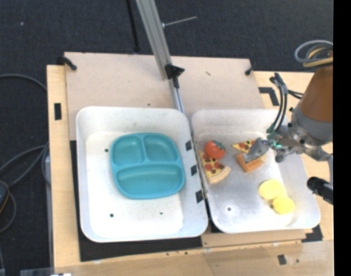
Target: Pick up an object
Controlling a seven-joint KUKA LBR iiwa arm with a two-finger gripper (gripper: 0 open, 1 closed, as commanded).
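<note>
Dark carpet (26, 33) surrounds a pale wooden bench (158, 73) seen from above at a slant, with black cables trailing across the floor at the left edge. A silver metal post (155, 30) rises from the bench's middle and leans toward the top of the view. Two shallow white bins sit side by side on the bench. The left bin (92, 217) holds a teal divided plate (147, 165), three compartments up, lying flat near the bin's centre. The right bin (233, 217) holds a scatter of toy food. The grey arm (319, 105) with its orange band reaches in from the right, over that bin's upper right part. Its gripper (262, 148) hangs low at a small orange block (250, 164); whether the block is gripped cannot be told, nor how the tool is set. Near the bin's front right corner lie two yellow discs (277, 196), overlapping. A pizza slice (214, 169) lies by the bin's left wall, with a red tomato (214, 150) touching its upper edge. A smaller pizza piece (242, 146) lies just left of the gripper.
</note>
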